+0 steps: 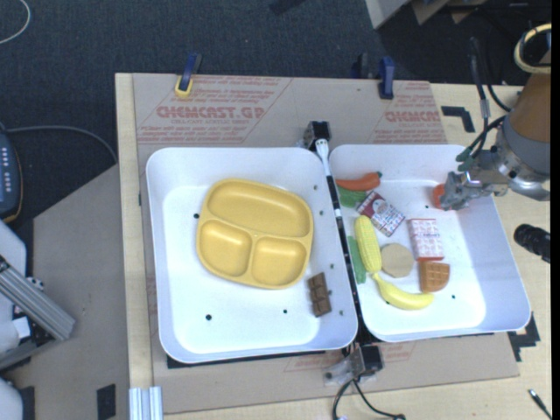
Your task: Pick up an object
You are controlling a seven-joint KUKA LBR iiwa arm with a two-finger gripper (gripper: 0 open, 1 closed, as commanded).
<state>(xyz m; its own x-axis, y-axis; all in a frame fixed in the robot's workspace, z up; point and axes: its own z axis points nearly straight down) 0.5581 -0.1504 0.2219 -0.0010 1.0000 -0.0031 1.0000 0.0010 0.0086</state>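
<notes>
Tool (452,194) over the right bin's (503,261) upper right part, beside a small red object (435,196); its opening cannot be told. Toy foods crowd that bin's left: banana (402,295), corn (368,243), waffle (434,276). Left bin (171,261) holds 1 yellow divided plate (255,233).

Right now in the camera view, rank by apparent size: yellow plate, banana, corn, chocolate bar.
1. Yellow plate, by far largest.
2. Banana and corn: alike in length, too close to rank.
3. Chocolate bar, smallest.

Right bin (490,309): food crowds the left half, right half open floor; left bin (175,322) mostly taken by yellow tray (254,233), margins free.
</notes>
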